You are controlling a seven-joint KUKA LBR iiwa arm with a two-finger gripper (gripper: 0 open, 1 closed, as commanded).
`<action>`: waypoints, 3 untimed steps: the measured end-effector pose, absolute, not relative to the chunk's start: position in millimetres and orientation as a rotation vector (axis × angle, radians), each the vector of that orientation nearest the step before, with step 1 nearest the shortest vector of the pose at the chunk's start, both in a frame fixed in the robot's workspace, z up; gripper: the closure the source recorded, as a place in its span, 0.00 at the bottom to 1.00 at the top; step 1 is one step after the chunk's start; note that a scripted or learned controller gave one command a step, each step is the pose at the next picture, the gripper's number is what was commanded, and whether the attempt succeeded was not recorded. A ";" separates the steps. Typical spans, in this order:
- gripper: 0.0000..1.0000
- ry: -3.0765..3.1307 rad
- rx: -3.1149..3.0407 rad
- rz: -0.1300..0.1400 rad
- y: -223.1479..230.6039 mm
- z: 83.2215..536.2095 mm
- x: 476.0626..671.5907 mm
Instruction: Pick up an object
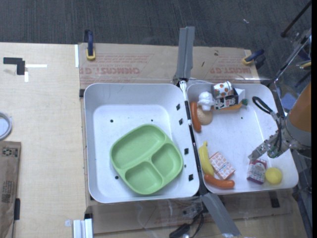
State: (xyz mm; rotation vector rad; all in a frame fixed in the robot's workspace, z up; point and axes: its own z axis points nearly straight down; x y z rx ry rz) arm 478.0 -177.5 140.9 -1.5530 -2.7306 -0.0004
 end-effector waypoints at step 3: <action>1.00 -2.693 -1.616 0.002 37.2 191.8 477.9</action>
